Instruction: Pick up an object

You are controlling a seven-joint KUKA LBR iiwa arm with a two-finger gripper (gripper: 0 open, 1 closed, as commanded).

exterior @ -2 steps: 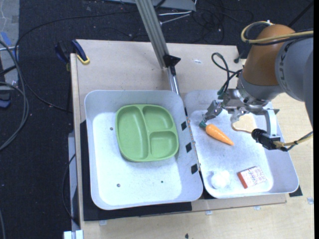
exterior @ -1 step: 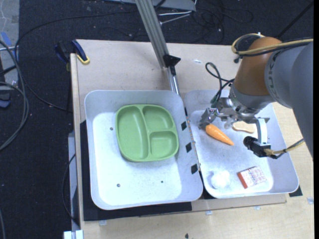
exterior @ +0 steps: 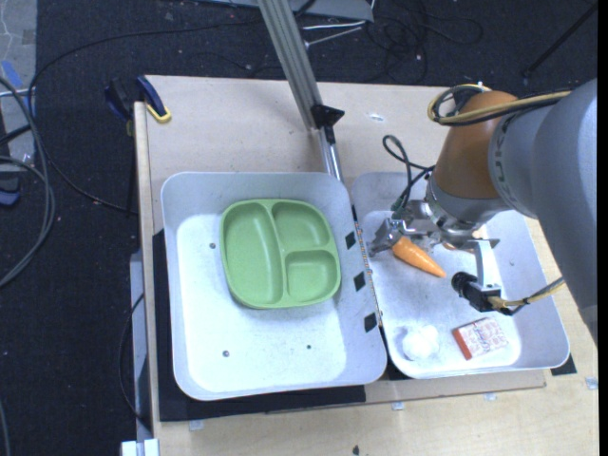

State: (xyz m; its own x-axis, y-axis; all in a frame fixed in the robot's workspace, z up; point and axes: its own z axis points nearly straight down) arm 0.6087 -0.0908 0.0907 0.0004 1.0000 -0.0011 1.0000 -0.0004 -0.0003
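Above tan bench (exterior: 237,122) and right bin (exterior: 534,255), jaws, grip unclear, hang by a carrot (exterior: 419,256).

Grey robot arm (exterior: 556,150) with an orange band (exterior: 470,155) and a small metal hand (exterior: 391,236).
The arm is a thick, smooth, rounded tube in matt grey. The band above the wrist is glossy orange and bulges like a ball. Under it the wrist narrows to a darker grey ring. The hand is built of silvery metal pieces with hard edges. A thin black cable (exterior: 397,160) curls in a loop beside the wrist.
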